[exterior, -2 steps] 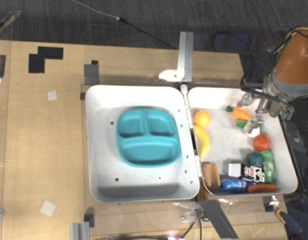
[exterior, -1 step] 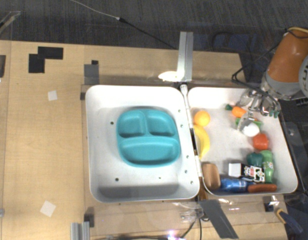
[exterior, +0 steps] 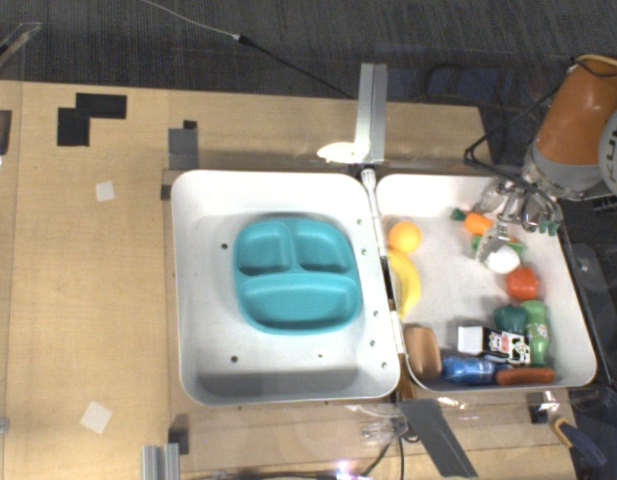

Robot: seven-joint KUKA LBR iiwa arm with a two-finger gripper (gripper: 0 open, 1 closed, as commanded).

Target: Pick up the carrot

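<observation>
The carrot, small and orange with a green tip on its left end, lies in the upper part of the right bin. My gripper hangs just to the carrot's right, reaching in from the orange-banded wrist at the bin's top right corner. Its metal parts partly overlap the carrot's right end, and I cannot tell whether it touches the carrot. A white round object sits directly below the gripper.
The right bin also holds an orange fruit, a banana, a red tomato, green items, a brown loaf, a blue object and a small carton. A teal divided plate lies in the left bin.
</observation>
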